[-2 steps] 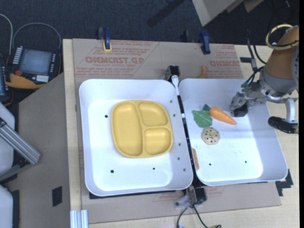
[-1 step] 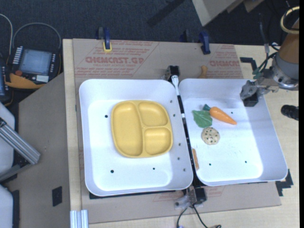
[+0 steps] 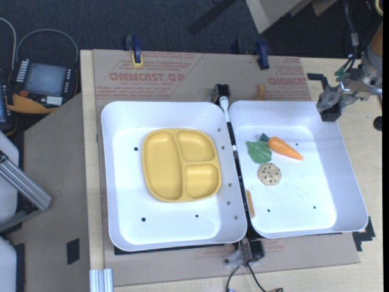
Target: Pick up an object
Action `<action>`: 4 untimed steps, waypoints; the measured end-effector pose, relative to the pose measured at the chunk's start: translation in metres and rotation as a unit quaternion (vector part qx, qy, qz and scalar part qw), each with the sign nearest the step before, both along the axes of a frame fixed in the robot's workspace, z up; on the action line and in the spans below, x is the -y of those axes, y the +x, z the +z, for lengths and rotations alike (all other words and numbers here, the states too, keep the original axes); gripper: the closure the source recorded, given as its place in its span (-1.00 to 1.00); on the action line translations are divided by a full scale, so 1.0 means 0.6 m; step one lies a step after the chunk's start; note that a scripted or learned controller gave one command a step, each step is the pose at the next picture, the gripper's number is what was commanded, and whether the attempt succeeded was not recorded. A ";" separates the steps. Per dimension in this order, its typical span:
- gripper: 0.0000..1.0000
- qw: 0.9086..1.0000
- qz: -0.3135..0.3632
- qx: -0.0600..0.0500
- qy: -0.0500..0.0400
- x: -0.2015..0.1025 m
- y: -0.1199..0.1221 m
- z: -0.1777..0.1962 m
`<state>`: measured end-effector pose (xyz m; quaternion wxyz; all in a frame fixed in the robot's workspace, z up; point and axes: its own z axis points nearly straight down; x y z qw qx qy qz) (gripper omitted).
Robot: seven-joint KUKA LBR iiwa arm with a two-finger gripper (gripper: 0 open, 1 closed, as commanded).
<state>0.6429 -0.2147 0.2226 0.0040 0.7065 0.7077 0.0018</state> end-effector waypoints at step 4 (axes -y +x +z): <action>1.00 1.000 0.001 -0.005 0.003 -0.156 -0.021 0.084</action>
